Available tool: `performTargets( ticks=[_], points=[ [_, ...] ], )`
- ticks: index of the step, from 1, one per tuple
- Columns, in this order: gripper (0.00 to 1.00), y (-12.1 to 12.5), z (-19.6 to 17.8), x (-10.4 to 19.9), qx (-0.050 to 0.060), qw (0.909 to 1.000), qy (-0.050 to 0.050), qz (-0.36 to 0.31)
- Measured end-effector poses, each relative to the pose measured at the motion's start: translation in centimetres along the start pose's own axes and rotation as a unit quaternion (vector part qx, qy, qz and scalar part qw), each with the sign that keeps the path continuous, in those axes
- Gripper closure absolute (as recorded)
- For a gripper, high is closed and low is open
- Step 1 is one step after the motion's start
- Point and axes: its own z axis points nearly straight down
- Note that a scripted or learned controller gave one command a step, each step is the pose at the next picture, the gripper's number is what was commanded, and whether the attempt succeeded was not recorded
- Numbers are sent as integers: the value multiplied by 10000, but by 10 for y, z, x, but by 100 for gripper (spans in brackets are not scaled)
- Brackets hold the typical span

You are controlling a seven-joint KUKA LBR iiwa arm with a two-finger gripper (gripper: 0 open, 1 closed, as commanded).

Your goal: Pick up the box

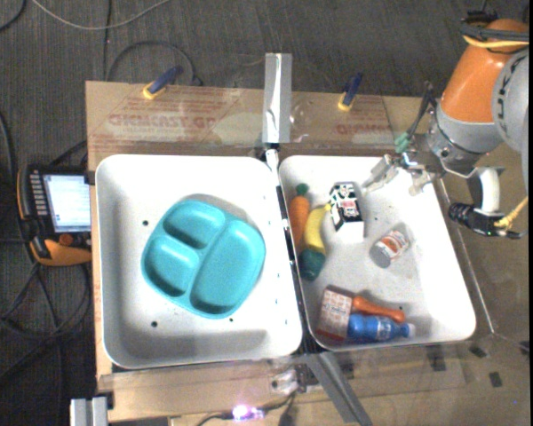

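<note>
teal divided plate (204, 256) in left bin (115, 238), blue bottle (377, 329)

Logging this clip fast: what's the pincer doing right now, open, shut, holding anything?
Pincer: open, holding nothing, over the right bin's top edge, apart from the box.

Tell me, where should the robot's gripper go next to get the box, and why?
Probably forward and left, toward the box at the near edge of the right bin. The gripper hangs by the bin's far rim with nothing between its fingers. An orange bottle and a blue bottle lie against the box, so approach from its left.
</note>
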Motion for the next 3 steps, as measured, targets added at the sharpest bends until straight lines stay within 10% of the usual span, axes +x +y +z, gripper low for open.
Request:
performTargets(
  ticks=[1, 2, 3],
  points=[
    [0, 0, 94, -38, -38, 9993, 25, 364],
    [0, 2, 98, -37, -73, 9983, 40, 570],
    [100, 2, 93, -38, -78, 9984, 7, 563]
  ],
)
